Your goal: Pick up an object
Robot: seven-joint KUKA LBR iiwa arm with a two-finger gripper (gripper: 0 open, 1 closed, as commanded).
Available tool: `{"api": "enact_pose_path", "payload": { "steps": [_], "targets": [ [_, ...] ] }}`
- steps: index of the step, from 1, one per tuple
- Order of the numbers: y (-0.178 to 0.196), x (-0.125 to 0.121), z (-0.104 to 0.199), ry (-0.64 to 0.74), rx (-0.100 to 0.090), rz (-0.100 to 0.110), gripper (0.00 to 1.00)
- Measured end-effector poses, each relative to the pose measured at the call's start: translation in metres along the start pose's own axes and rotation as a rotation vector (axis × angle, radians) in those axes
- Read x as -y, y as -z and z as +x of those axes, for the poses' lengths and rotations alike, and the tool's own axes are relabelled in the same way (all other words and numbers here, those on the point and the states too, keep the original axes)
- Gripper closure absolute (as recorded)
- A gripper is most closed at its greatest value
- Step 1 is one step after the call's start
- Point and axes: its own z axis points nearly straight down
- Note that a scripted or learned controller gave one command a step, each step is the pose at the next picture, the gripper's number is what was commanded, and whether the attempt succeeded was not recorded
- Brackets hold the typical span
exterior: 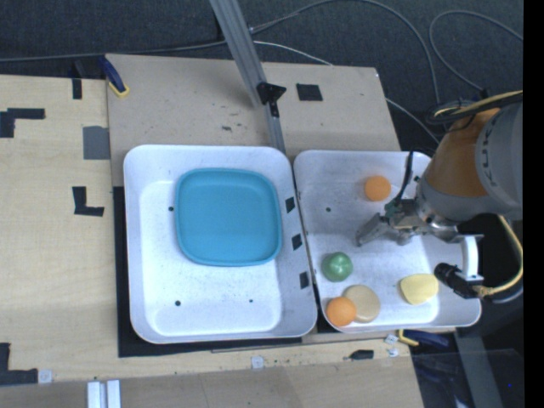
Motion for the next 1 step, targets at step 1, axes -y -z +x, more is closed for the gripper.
{"api": "enact_pose_path", "payload": {
  "steps": [1],
  "targets": [
    [0.0119,-0.0006,-0.0012,-0.001,0.002,-0.003,1.00]
  ]
}}
